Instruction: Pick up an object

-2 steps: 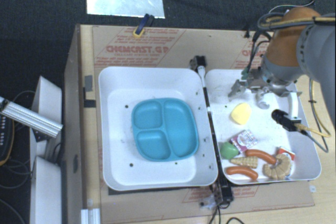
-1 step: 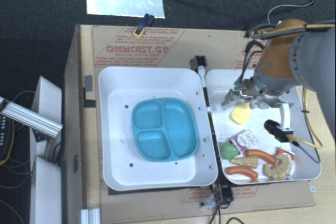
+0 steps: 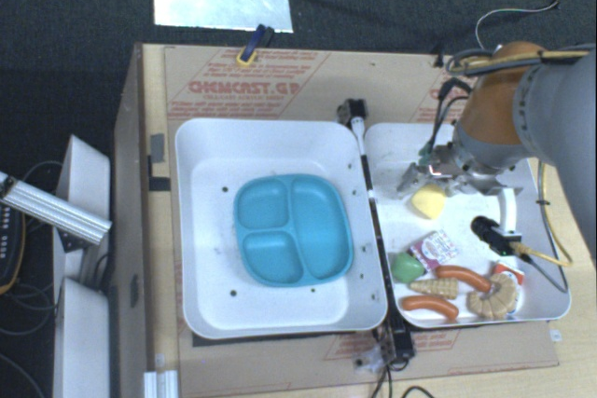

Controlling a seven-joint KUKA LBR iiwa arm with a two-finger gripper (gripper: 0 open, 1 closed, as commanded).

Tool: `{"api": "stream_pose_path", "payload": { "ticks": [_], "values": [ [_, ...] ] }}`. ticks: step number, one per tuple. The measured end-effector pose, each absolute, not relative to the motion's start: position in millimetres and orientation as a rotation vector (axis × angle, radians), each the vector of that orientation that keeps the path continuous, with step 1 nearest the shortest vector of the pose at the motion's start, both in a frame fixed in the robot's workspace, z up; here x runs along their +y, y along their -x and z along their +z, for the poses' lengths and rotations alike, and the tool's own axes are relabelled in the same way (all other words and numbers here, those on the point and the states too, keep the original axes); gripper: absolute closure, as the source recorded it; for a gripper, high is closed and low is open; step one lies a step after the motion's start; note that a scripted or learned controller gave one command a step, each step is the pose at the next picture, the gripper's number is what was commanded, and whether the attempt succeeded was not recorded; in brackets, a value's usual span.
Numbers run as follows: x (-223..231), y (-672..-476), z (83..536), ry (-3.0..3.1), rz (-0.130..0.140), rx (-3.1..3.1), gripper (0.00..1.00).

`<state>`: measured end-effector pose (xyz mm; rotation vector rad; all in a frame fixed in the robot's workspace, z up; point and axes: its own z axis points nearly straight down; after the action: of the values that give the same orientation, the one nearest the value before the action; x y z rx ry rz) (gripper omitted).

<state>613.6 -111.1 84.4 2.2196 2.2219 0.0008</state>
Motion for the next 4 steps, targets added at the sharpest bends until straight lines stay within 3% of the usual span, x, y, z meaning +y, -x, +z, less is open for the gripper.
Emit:
{"api": "stream_pose_path", "payload": {
  "ticks": [1, 2, 3, 4],
  "values": [
    [-111.2, -614.5, 95.3, -2.217, 0.004, 2.221, 1.0],
    [-111.1, -614.5, 95.2, -2.217, 0.004, 2.222, 0.0],
    [-106.9, -586.1, 84.7, -2.22, 0.0, 2.222, 0.0],
    [-107.2, -587.4, 96.0, -2.218, 0.004, 2.221, 1.0]
  ]
}}
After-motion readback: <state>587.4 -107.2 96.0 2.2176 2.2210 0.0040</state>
